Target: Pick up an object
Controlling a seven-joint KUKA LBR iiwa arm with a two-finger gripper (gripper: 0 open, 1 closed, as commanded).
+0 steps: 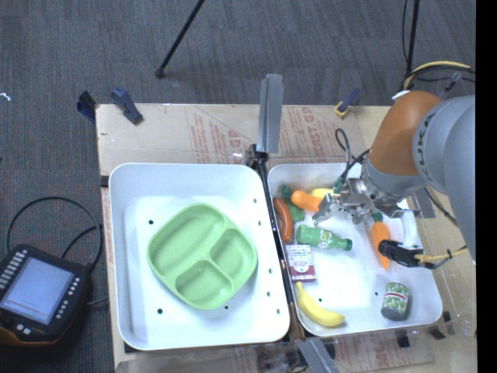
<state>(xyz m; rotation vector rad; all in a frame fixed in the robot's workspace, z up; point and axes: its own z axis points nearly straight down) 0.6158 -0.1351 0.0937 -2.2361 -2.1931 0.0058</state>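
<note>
My gripper (344,210) hangs over the back part of the right bin (353,274), fingers spread open with nothing between them. Just below it a green bottle (324,238) lies on its side. An orange carrot (305,200) and a yellow piece (321,193) sit right beside its left finger (326,208). A second carrot (380,244) lies by its right side. Along the bin's left wall are a brown sausage (283,218) and a red box (300,261). At the front of the bin are a banana (318,308) and a small green can (396,301).
The left bin (128,185) holds a green divided plate (203,255). A grey upright post (270,123) stands behind the wall between the bins. A tablet pendant (35,292) lies on the floor to the left.
</note>
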